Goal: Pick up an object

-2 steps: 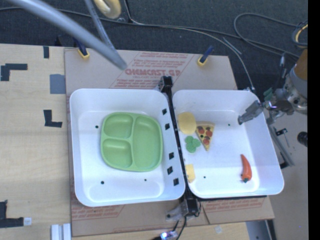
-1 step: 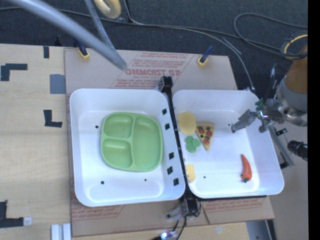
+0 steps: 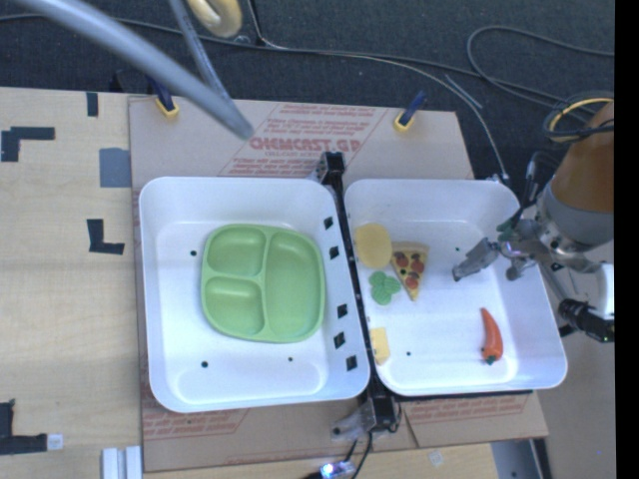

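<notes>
A: Where is the gripper [image 3: 477,258] now?

B: It is over the right bin [image 3: 519,372], at the right side of it, above the white floor. The grey arm [image 3: 579,183] with the orange band comes in from the right edge. The fingers stand a little apart and nothing is between them, so the gripper is released.

A: And the things to pick?

B: They all lie in the right bin. A pizza slice [image 3: 410,267] is near the middle, left of the gripper and apart from it. Just left of the slice there is a yellow round piece [image 3: 373,244], and below that a green leafy piece [image 3: 384,287]. A small yellow block [image 3: 379,345] lies at the near left wall. A red pepper [image 3: 490,336] lies near the near right corner.

A: And the left bin [image 3: 160,267]?

B: It holds a green divided plate [image 3: 264,282].
</notes>
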Controlling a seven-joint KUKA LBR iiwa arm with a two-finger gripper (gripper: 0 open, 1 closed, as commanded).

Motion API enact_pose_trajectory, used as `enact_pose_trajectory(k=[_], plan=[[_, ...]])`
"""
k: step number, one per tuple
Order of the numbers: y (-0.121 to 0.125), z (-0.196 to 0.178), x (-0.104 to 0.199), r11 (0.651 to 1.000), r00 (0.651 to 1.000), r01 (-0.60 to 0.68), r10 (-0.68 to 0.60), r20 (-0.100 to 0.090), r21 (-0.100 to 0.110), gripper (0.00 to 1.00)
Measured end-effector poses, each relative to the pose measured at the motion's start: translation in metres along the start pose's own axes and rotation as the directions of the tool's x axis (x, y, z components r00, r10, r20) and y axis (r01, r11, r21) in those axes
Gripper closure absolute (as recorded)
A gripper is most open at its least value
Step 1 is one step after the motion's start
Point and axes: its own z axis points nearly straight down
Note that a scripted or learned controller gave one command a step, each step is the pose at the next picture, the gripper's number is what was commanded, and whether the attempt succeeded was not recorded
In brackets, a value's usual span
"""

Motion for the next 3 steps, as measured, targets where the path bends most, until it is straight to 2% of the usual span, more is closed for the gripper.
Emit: enact_pose_trajectory(k=[1, 2, 3], plan=[[0.000, 0.064, 0.004, 1.000, 1.000, 0.002, -0.002, -0.001, 0.000, 0.00], [0.002, 0.051, 0.005, 1.000, 1.000, 0.003, -0.003, -0.002, -0.004, 1.00], [0.002, -0.012, 0.000, 1.000, 1.000, 0.002, -0.002, 0.001, -0.012, 1.00]])
